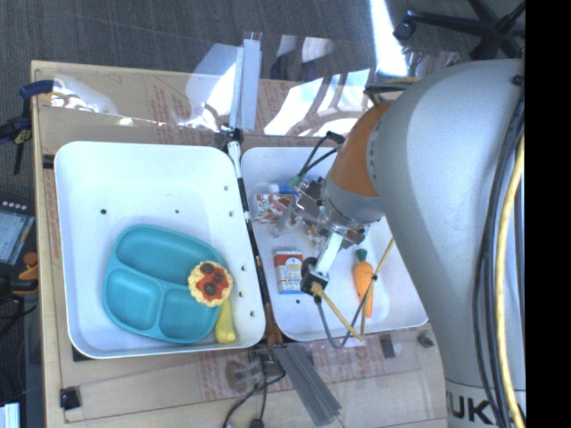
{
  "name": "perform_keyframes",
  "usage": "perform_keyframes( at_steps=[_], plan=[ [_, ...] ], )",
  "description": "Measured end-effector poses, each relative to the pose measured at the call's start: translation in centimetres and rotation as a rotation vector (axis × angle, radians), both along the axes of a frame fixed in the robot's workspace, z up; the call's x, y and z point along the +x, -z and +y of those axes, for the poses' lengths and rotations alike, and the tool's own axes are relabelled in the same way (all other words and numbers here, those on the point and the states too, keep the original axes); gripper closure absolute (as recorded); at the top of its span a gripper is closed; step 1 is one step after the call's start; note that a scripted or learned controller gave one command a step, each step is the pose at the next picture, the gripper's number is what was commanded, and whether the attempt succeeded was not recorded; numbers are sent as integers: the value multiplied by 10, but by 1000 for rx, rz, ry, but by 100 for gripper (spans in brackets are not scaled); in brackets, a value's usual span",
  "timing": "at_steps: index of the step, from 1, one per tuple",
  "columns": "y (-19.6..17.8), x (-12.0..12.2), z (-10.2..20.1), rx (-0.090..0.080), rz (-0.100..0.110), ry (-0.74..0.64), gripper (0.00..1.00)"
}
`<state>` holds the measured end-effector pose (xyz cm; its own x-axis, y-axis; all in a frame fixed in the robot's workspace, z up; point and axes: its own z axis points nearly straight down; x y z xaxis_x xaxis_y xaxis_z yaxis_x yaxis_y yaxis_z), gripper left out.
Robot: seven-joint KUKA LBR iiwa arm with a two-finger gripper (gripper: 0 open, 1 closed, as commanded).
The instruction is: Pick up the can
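Hovering over the middle of the right-hand shallow white plastic bin point(400, 303), the grey arm's two-finger gripper point(312, 214) is masked by its own wrist, so I cannot tell how wide it stands or whether it has hold of anything. The small red-and-white labelled can point(287, 272) lies in that bin, close to the wall it shares with the neighbouring bin. An orange toy carrot point(362, 279) lies in the same bin, nearer its opposite wall.
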<state>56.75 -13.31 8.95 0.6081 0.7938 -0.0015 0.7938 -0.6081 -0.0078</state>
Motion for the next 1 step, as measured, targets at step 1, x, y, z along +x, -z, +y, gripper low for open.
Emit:
perform_keyframes(
  at_steps=[1],
  plan=[
    [0, -69, 22, -1, 4, 478, 0]
  ],
)
